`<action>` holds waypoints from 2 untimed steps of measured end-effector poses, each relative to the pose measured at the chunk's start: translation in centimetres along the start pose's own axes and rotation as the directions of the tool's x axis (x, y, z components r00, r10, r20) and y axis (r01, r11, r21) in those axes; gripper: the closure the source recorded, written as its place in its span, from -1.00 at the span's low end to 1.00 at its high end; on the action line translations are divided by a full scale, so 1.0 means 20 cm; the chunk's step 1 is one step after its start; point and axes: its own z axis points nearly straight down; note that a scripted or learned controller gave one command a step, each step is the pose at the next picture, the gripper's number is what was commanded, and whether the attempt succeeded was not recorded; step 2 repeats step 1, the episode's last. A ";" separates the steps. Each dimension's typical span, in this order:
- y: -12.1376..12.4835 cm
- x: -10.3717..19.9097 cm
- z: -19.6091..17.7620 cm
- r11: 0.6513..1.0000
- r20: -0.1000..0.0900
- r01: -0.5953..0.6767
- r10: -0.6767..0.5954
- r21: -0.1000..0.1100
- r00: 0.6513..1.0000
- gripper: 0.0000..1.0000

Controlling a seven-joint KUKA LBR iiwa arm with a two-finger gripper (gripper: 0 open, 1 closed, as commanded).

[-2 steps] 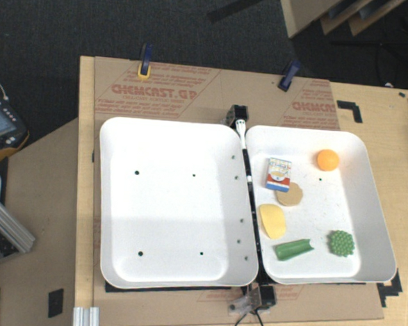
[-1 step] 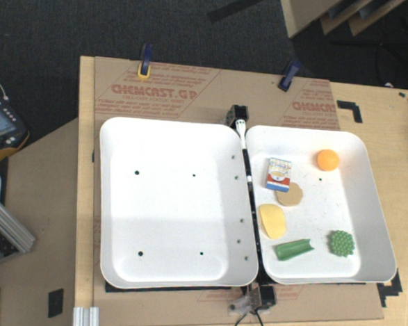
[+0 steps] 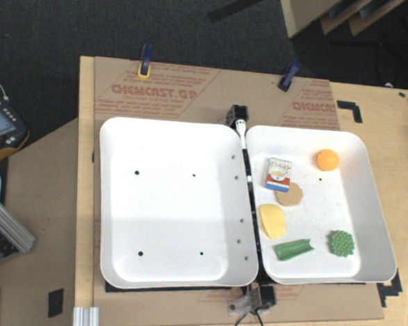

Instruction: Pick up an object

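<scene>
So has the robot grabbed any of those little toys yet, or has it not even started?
Nothing looks done yet. All six items lie in the right bin: orange ball, small carton, tan disc, yellow piece, green pod and green bumpy ball. Nothing is in hand. The whole pick is left.

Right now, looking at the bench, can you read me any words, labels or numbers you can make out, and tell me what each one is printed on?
"CHEMCAST GP", red print, partly legible, on the brown board behind the left bin.
A second red print on the same board behind the right bin is cut off by the bin and blurred; it may be the same name.
The small box in the right bin has coloured printing too small to read.
</scene>
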 end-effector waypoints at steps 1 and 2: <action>0.01 0.00 -0.05 1.000 0.003 0.000 0.000 -0.006 1.000 1.00; 0.01 0.00 -0.05 1.000 0.003 0.000 0.000 -0.006 1.000 1.00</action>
